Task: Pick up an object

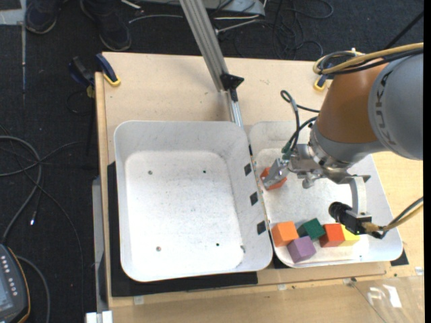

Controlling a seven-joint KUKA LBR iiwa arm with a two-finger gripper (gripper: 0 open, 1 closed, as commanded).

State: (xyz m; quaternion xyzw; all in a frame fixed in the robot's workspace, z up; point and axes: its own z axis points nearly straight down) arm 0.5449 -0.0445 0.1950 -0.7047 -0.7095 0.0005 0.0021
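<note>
My gripper [276, 175] hangs over the left part of the right bin [384, 200], close to the divide between the two bins. A small orange-red block [271, 178] sits between its grey fingers [281, 166], which are shut on it. Several cubes lie clustered at the right bin's front edge: an orange one [285, 232], a green one [311, 228], a purple one [301, 248], a red-orange one [333, 235] and a yellow one [351, 234]. The arm's wrist hides the middle of the right bin.
The left bin [135, 147] lies beside the right one, sharing a raised rim with it. A slanted metal pole [205, 36] rises behind the bins. A black cable connector [345, 215] hangs under the wrist, above the cubes.
</note>
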